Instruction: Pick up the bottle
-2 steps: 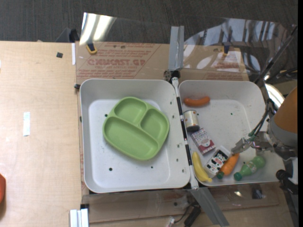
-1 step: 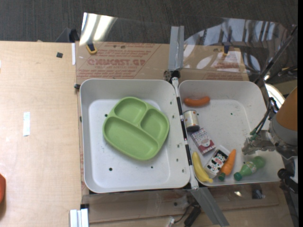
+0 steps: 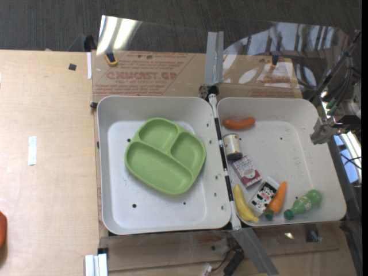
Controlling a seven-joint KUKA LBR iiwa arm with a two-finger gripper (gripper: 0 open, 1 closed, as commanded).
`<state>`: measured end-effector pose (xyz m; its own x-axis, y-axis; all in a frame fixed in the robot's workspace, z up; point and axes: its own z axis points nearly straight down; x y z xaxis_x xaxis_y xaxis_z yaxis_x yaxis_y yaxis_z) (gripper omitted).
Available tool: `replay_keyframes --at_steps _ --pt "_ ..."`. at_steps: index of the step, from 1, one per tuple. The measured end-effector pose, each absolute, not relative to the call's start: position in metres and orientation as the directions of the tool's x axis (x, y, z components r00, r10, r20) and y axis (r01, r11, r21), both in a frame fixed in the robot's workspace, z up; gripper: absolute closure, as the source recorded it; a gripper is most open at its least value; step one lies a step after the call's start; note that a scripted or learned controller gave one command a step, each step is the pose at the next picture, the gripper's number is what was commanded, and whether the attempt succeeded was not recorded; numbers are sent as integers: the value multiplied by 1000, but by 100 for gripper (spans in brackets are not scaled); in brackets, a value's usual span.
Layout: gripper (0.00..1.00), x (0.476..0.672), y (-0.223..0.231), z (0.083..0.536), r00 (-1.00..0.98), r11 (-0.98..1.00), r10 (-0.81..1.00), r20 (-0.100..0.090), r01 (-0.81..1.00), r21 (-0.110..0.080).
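Bottle [image 3: 302, 204]: green one, lying on its side in the near right corner of the right bin [image 3: 299, 109], cap end pointing toward the carrot. Nothing on top of it, nothing gripping it.
Tool [image 3: 326, 132]: sitting over the right rim of the right bin, roughly halfway along that side, well apart from the bottle. It's just a grey blob at this angle, so honestly can't tell how far open it is. No object visible in it, and it doesn't look to be touching any of the items.
Arm [image 3: 345, 105]: comes in from the right edge, mixed up with cables and shiny stuff back there.
Closest neighbours of the bottle: an orange carrot [image 3: 278, 197] just beside its cap end, leaning across a little black and white box [image 3: 264, 196].
Further left: a yellow banana [image 3: 244, 204] along the near left side of the bin, and a small red and white carton [image 3: 246, 171] just above it.
Back of the right bin: a metal can [image 3: 232, 145] on its side near the divider, and an orange sausage-looking thing [image 3: 238, 122] toward the far wall.
Left bin [image 3: 155, 103]: holds a green divided plate [image 3: 165, 154], three compartments, nothing in them.
Desk [image 3: 46, 154]: light wood, left of the bins, with a small white strip [image 3: 32, 150] lying on it.
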<state>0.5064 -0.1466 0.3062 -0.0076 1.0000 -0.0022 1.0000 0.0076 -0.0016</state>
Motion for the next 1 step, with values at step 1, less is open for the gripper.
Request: replay_keyframes --at_steps 1 --pt "100 603 -223 207 -109 109 994 -2 994 -1"
